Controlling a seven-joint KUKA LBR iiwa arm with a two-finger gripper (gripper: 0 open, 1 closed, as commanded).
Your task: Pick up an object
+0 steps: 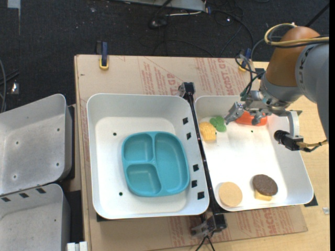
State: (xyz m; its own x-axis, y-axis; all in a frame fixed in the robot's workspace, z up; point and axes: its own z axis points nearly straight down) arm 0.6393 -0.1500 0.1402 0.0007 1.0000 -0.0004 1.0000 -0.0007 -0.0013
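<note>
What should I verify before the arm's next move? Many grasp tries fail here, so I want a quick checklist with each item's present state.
1. Gripper is over the right bin, at its far end: ok.
2. A target lies near it: the orange-red object sits right under the gripper: ok.
3. Something is between the fingers: cannot tell, the wrist hides them.
4. Neighbours stand apart from the target: the green piece and yellow corn lie to its left with a gap: ok.
5. Cookies at the near end are out of the way: ok.
6. Teal tray in the left bin is untouched by the arm: ok.
</note>
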